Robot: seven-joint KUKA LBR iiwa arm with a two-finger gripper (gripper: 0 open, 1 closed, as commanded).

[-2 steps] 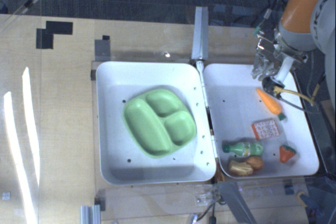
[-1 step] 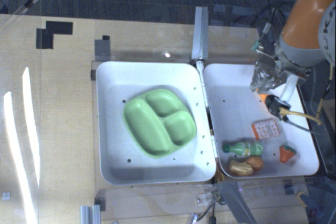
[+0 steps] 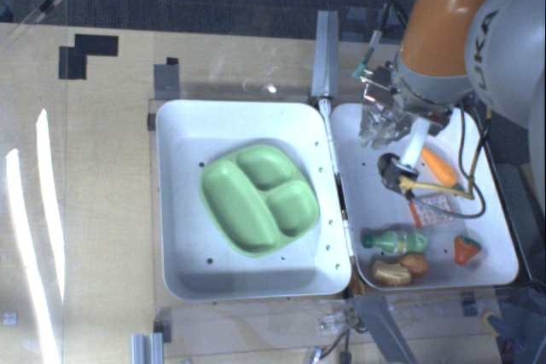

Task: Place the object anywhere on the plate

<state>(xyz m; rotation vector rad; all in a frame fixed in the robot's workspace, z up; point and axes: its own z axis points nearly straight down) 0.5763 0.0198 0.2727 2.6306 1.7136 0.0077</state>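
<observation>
A green plate [image 3: 258, 198] with three compartments lies in the left white bin [image 3: 183, 268]. My gripper [image 3: 378, 130] hangs over the upper left part of the right bin [image 3: 503, 264], above bare bin floor. An orange carrot [image 3: 440, 167] lies just to its right. Nearer the front of that bin are a green bottle [image 3: 395, 242], a brown bread roll [image 3: 399, 270], a small red and green fruit [image 3: 466, 249] and a red and white packet [image 3: 434, 209]. No object shows in the gripper.
A metal divider [image 3: 324, 64] runs between the two bins at the back. The arm's grey and orange body [image 3: 452, 21] covers the back right corner of the right bin.
</observation>
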